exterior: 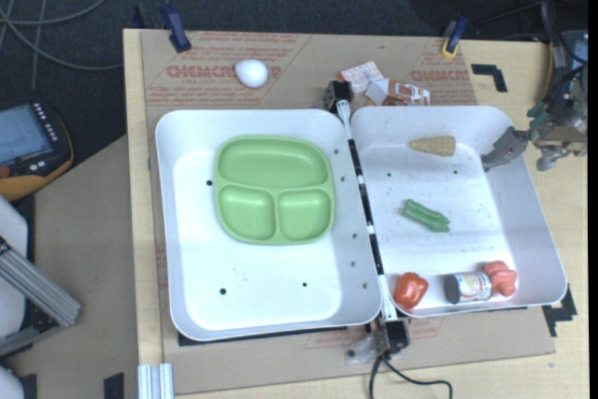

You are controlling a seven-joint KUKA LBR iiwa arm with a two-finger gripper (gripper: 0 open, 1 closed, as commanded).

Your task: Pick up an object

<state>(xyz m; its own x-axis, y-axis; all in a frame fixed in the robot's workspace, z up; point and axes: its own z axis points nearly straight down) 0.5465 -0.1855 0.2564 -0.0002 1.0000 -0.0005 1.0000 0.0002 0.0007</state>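
Gripper point(509, 148): at the right bin's upper right rim, reaching in from the right; whether it is open or closed, I cannot tell (grey parts blur together there).
Right bin point(523, 229): holds five loose objects.
Cone-shaped tan piece point(433, 145): near the bin's top, just left of the gripper, apart from it.
Green pepper-like toy point(426, 215): at the bin's middle, lying at a slant.
Red-orange toy point(410, 290): at the lower left corner.
Small bottle point(468, 286): lying on its side along the lower wall, touching an orange lump point(502, 278) at its right end.
Left bin point(187, 266): carries a green divided plate point(275, 190).
White egg point(250, 72): on the cardboard behind the left bin.
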